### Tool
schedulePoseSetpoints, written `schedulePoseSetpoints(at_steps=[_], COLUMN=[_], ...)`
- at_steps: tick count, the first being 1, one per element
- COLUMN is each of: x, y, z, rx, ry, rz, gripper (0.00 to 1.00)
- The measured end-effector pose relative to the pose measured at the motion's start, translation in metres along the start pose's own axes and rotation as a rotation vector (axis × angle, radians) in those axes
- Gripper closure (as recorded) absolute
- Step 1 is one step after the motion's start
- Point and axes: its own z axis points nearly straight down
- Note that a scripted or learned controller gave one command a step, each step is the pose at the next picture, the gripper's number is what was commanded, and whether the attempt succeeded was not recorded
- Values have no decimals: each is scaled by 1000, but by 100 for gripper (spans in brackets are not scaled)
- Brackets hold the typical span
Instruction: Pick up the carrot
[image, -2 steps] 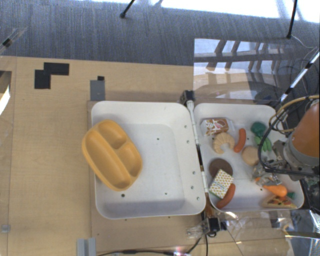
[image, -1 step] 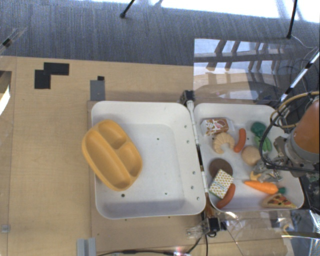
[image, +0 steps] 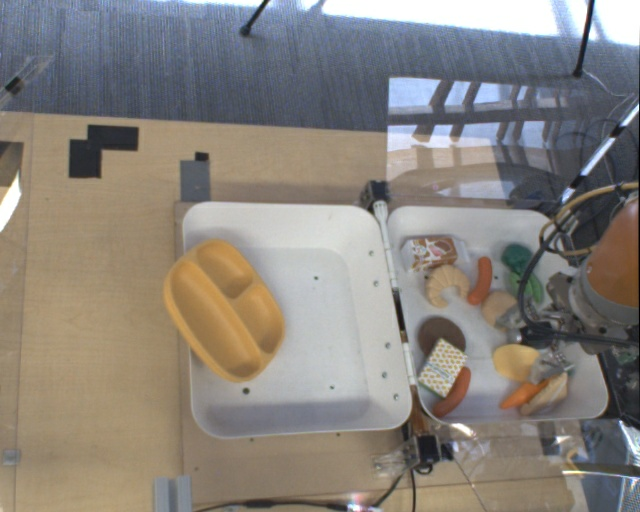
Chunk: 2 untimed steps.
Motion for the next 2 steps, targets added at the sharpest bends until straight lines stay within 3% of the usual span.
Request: schedulePoseSetpoints(at_steps=[1,2], x=[-6,-9], y=[6,10], z=[22,22], rx=[-17,-19], ry=[-1,-11], rz=[-284,-650], gripper=[0,0])
